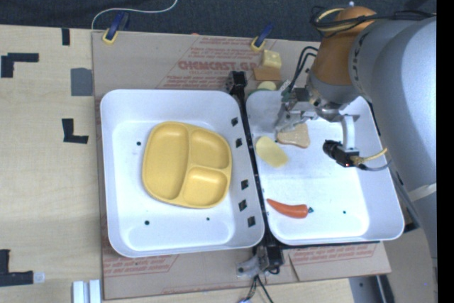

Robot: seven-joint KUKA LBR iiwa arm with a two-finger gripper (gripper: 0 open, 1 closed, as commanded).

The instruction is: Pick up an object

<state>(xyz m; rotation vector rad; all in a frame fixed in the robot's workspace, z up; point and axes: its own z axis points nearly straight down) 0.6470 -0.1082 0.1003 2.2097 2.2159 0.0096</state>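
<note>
Two shallow white bins are seen side by side on a cardboard sheet [206, 57], on which red lettering is printed; it appears to read "CHEMCAST". A yellow divided plate [187, 164] is held in the left bin [120, 152]. In the right bin [369, 216], a tan slice of bread [296, 138] lies just below the gripper [296, 113], a pale yellow piece [272, 151] sits left of the bread, and an orange chilli [288, 208] is placed well below it. Whether anything is grasped by the gripper cannot be told.
</note>
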